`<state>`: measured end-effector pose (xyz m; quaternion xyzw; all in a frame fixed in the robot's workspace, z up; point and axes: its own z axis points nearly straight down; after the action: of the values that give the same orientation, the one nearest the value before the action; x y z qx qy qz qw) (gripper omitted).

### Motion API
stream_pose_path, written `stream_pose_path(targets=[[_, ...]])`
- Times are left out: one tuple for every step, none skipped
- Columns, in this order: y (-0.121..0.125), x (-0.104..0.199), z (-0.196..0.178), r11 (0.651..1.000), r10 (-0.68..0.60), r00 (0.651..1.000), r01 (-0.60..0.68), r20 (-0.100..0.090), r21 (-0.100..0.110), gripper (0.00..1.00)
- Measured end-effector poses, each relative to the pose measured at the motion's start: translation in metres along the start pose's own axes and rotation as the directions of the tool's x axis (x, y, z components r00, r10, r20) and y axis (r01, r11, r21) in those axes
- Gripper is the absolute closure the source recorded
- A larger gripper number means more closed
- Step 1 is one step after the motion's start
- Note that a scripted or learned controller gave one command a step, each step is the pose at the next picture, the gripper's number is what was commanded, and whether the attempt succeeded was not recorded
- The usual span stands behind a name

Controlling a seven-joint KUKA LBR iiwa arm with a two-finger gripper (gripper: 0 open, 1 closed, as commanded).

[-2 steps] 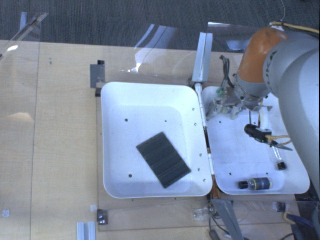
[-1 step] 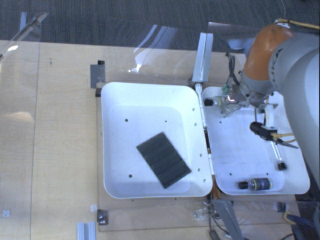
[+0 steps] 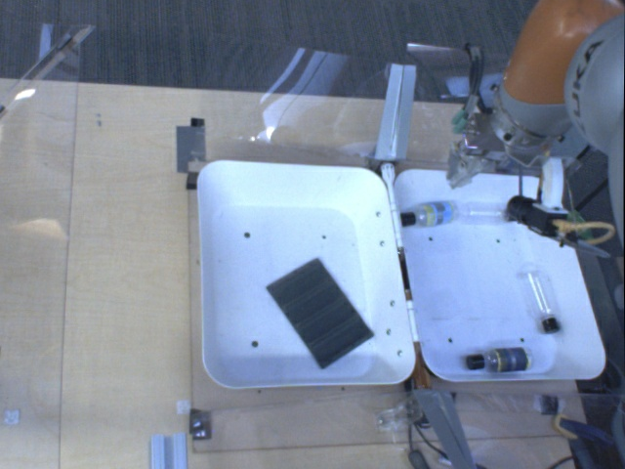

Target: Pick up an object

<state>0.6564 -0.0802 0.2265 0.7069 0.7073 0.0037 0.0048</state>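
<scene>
gripper over the right bin's back edge, nothing in hand

the arm comes in from 2 o'clock and the gripper hangs above the right bin at its 11 o'clock corner. whether the jaws are wide or narrow cannot be told from this slant; nothing shows between them.

nearest target: a small clear bottle with a blue band, lying on its side just below the gripper, close to the wall shared with the left bin. it looks light, rigid and slick, likely to roll; best taken across its middle, square to its length.

other options: a dark-capped vial at 6 o'clock, a thin clear tube at 4 o'clock, and a flat dark ribbed pad in the left bin, too flat to pinch easily.
</scene>
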Motion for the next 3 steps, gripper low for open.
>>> stream_pose_path(targets=[[0.002,0.001,-0.011,1.000,-0.007,1.000,0.007,0.002,-0.008,1.00],[0.004,0.002,-0.023,1.000,-0.014,1.000,0.014,0.004,-0.016,1.00],[0.014,-0.041,-0.017,0.999,-0.045,0.999,0.045,0.001,0.003,1.00]])
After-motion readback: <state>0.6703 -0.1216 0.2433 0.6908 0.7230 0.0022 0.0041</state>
